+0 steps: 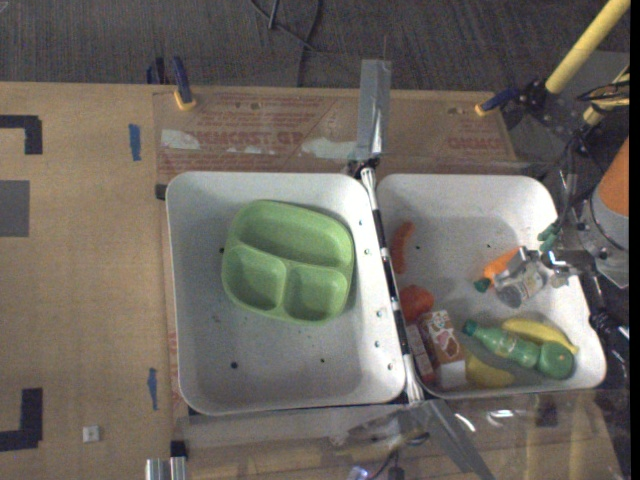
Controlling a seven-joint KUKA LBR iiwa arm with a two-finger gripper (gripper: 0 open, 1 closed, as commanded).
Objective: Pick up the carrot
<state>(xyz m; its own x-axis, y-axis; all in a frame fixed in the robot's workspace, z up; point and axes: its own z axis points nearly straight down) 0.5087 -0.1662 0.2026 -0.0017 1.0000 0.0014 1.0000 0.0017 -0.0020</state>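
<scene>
The carrot (498, 267) is small and orange with a green end. It lies slantwise in the right half of the right bin (470, 208). My gripper (524, 280) reaches in from the right edge and sits right against the carrot's right end, low over the bin floor. The gripper body covers the spot where they meet, so whether the carrot is between its tips stays hidden.
The right bin also holds an orange-red sausage (401, 245) by its left wall, a red vegetable (417, 301), a juice carton (440, 335), a green bottle (520, 349), a banana (540, 330) and a yellow fruit (485, 372). A green divided plate (288, 260) lies in the left bin (200, 348).
</scene>
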